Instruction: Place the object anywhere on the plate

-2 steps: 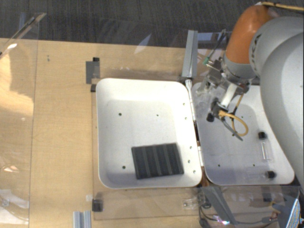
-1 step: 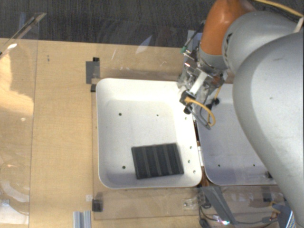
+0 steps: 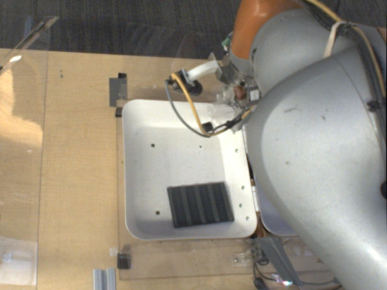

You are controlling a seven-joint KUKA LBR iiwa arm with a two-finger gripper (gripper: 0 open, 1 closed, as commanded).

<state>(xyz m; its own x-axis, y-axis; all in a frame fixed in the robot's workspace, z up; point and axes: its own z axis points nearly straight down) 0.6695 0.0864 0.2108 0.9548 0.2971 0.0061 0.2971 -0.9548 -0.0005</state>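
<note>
A black ribbed rectangular slab (image 3: 200,204) lies flat near the front edge of the left white bin (image 3: 145,162). My gripper (image 3: 233,94) hangs over that bin's far right corner, below the orange band (image 3: 260,11) of the wrist. Cables and wrist hardware crowd around it. A yellow and black cable (image 3: 188,104) loops out from the wrist over the bin's far edge. The grey arm (image 3: 320,138) covers most of the right bin, of which a front corner (image 3: 275,225) peeks out.
The wooden bench (image 3: 66,162) spreads to the left of the bins. Small black brackets sit at the left bin's far corner (image 3: 119,89) and front corner (image 3: 124,260). A clear panel (image 3: 24,71) lies over the bench's left side.
</note>
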